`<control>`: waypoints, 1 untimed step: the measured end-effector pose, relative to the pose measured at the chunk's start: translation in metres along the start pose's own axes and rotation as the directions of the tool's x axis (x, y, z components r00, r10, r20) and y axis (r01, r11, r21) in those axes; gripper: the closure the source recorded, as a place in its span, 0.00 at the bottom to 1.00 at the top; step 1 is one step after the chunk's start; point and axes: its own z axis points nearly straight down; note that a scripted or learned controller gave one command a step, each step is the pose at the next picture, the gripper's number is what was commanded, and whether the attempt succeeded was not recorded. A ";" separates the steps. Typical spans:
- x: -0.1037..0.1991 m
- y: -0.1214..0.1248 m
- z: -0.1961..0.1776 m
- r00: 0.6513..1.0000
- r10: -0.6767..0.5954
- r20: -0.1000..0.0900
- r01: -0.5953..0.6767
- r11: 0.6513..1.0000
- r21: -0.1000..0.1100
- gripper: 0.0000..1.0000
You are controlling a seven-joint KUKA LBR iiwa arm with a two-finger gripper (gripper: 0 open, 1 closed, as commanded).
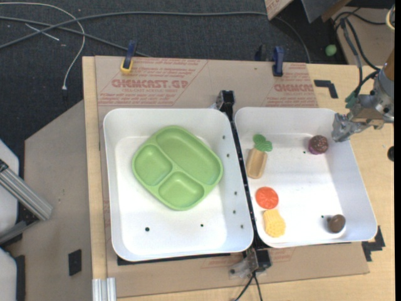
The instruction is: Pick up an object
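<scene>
The right bin (289, 112) holds several small items. A tan cylinder (256, 162) with a green top (262, 145) lies near its left wall. A purple ball (318, 144) sits at the far right, and an orange-red disc (267, 197) above a yellow piece (274, 223) lies at the front. A brown ball (336, 222) rests in the front right corner. My gripper (346, 126) hangs over the right bin's far right rim, just right of the purple ball and apart from it, with nothing seen in it.
A green divided plate (177, 167) lies in the left bin (111, 187). Clamps (129, 56) (277, 61) hold cardboard at the bench's back edge. Cables run behind the arm at the upper right.
</scene>
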 end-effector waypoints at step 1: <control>0.001 0.003 -0.008 1.000 -0.004 0.003 0.004 1.000 -0.013 0.00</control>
